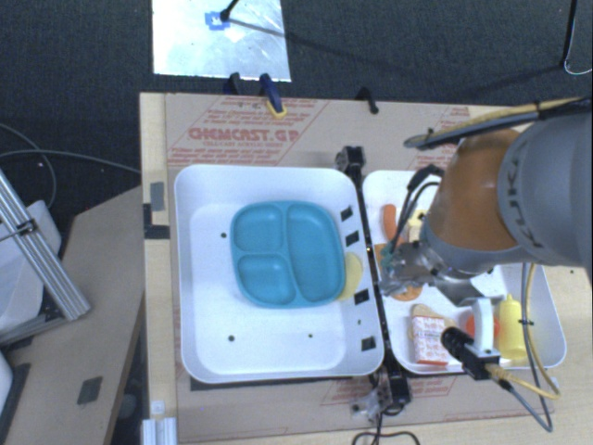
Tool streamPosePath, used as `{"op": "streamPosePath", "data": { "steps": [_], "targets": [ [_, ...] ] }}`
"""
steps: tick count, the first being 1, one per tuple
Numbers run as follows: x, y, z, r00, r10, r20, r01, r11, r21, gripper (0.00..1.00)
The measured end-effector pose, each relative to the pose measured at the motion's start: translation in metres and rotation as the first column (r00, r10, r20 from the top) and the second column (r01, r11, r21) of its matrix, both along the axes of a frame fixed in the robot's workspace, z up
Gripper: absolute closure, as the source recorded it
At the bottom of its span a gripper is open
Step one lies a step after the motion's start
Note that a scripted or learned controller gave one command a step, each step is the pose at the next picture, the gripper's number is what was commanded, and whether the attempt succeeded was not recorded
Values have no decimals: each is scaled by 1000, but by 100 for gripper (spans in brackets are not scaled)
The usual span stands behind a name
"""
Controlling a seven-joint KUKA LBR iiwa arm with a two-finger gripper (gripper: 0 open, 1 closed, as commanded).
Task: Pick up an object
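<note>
Objects for picking lie in the right bin point(554, 341): an orange carrot-like piece point(389, 218) near its top left, a red and white packet point(428, 336) and a yellow bottle point(510, 325) nearer the front. The arm point(519, 202) reaches in from the right and bends down over this bin, its orange band broad above the wrist. The gripper point(400, 269) hangs low at the bin's left side over a brownish item point(406, 292), mostly hidden. How the gripper stands is impossible to tell. The left bin point(208, 341) holds a blue divided plate point(283, 253), with a yellow thing point(353, 274) partly tucked under its right edge.
</note>
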State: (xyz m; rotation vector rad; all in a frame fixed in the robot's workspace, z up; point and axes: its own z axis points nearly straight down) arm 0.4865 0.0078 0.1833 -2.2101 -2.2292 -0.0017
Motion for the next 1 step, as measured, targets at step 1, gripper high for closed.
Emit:
{"op": "streamPosePath", "data": {
  "steps": [1],
  "targets": [
    [2,-2,99,1000,-3,13,3,1000,-2,100]
  ]
}}
